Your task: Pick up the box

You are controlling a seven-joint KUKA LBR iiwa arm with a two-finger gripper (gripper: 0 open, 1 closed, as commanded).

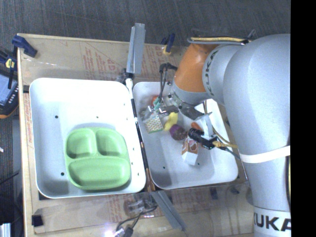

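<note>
Step in hand: I read this as the approach, with my gripper (159, 107) low over the upper left of the right bin (224, 169) and nothing visibly lifted.
Doing it well: I would come straight down on the box's long sides, clear of its neighbours, then close and raise slowly (a brush against the clutter could tip it).
Jaws: I cannot tell their state; the wrist and the crowd of items hide them.
Box location: the box (190, 150) lies near the middle of the right bin, below and right of my gripper, apart from it.
Box look: small carton, brown-orange print on top with a white lower end, lying tilted on the bin floor.
Neighbours: a dark purple round item (177, 132) just beside the box's upper left, a yellow piece (172, 118) above that, and a speckled cube (153, 124) near the divider.
Other bin: the left bin (49, 98) holds a green divided tray (97, 158).
</note>
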